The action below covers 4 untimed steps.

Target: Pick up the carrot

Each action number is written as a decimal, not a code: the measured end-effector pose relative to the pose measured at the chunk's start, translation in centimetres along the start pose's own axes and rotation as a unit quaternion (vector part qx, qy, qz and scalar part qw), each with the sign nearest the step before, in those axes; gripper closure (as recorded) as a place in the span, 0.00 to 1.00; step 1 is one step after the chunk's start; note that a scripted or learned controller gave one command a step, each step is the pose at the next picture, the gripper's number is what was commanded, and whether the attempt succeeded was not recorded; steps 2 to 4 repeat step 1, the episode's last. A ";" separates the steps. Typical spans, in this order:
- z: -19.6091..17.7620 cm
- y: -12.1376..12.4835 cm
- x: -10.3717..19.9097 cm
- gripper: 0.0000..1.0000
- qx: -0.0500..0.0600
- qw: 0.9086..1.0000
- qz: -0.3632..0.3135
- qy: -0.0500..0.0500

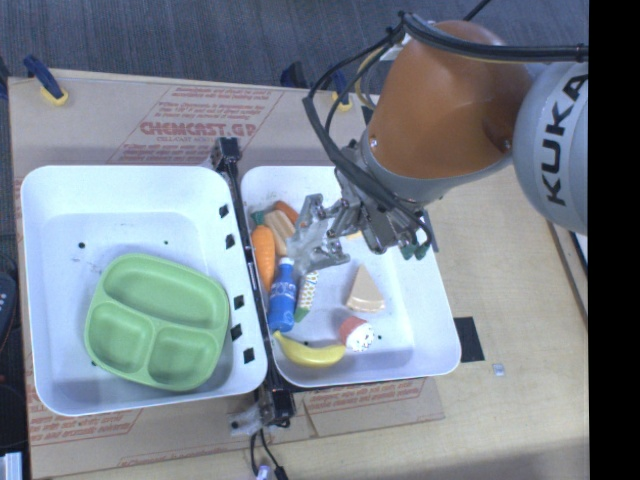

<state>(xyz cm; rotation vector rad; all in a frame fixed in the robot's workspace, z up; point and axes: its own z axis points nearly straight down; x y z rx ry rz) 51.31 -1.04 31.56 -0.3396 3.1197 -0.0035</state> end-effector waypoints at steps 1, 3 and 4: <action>11.1 3.8 2.1 1.00 -0.002 0.996 -0.091 0.003; 11.1 3.8 2.1 1.00 -0.002 0.996 -0.091 0.003; 11.1 3.8 2.1 1.00 -0.002 0.996 -0.091 0.003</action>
